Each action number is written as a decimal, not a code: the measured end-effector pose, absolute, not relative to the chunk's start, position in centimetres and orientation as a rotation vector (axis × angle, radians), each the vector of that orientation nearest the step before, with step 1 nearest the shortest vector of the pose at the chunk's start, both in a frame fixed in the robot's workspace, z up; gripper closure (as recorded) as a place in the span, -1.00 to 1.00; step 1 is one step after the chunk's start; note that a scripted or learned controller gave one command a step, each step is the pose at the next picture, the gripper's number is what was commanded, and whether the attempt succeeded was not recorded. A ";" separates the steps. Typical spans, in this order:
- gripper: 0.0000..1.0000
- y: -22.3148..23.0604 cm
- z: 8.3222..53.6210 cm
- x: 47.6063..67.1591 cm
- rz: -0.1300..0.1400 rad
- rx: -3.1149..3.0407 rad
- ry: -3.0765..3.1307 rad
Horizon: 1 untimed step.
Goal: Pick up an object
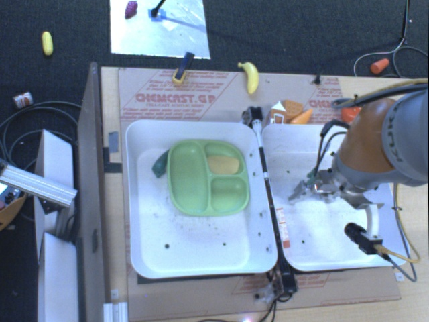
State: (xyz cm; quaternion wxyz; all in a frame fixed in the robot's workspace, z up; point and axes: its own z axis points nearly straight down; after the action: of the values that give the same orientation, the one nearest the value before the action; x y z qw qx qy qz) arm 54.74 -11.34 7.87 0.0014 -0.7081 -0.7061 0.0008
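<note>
My gripper [303, 190] hangs low over the right bin [301, 247], near its middle, and points left toward the divider. Nothing shows up in it. In the left bin [154, 247] a green divided plate [206, 178] lies flat. A yellow piece [223, 164] sits in the plate's upper right compartment. A dark green object [160, 163] rests against the plate's left edge. At the back rim of the right bin lie an orange wedge [301, 117] and a small white and orange carton [277, 113].
A long black-handled tool [261, 159] lies along the divider between the bins. A yellow banana [251, 77] and a blue and yellow tool [182, 68] lie on the cardboard behind the bins. My arm [382, 146] covers the right bin's right side.
</note>
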 end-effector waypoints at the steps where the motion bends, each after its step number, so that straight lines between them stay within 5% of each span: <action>1: -1.00 -16.4 8.6 63.3 -0.007 -2.225 -2.233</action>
State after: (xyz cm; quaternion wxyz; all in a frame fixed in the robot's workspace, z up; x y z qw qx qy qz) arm 63.32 -16.37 8.64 -0.0056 -0.7058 -0.7084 -0.0022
